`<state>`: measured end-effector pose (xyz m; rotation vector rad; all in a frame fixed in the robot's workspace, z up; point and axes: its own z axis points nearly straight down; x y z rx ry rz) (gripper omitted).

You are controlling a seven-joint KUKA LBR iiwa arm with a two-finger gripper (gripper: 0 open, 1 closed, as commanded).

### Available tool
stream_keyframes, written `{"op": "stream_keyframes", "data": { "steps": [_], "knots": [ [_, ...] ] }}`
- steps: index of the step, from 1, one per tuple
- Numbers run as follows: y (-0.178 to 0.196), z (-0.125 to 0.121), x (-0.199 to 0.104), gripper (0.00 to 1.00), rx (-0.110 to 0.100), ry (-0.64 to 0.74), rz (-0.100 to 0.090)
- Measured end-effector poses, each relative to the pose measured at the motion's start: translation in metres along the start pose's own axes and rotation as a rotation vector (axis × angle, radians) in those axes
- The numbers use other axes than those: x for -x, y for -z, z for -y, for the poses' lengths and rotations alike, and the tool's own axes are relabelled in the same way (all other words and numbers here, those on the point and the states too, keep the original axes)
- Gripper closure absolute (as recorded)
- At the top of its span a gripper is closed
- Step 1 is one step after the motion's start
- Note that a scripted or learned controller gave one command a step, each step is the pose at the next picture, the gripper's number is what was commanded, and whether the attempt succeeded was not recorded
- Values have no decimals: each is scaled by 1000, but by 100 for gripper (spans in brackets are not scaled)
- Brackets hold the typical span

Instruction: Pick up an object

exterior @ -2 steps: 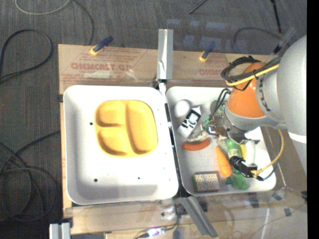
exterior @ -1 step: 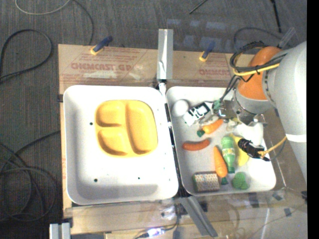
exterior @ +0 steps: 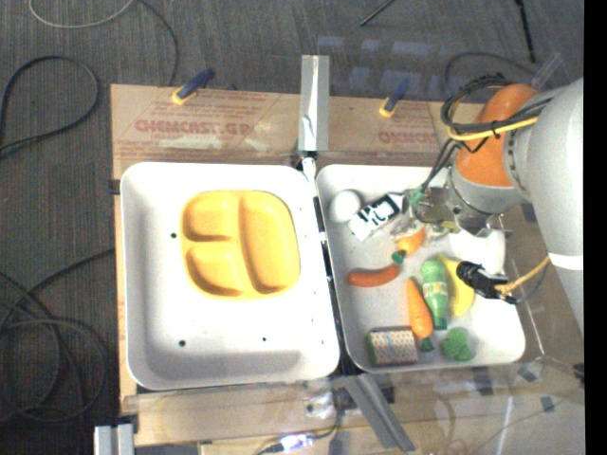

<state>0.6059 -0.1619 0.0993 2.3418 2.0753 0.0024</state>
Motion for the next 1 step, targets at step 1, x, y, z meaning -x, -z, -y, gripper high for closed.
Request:
{"op": "stream_keyframes", "data": {
  "steps": [1],
  "knots": [
    [64, 22, 11, 100, -14, -274, -2]
  ]
}}
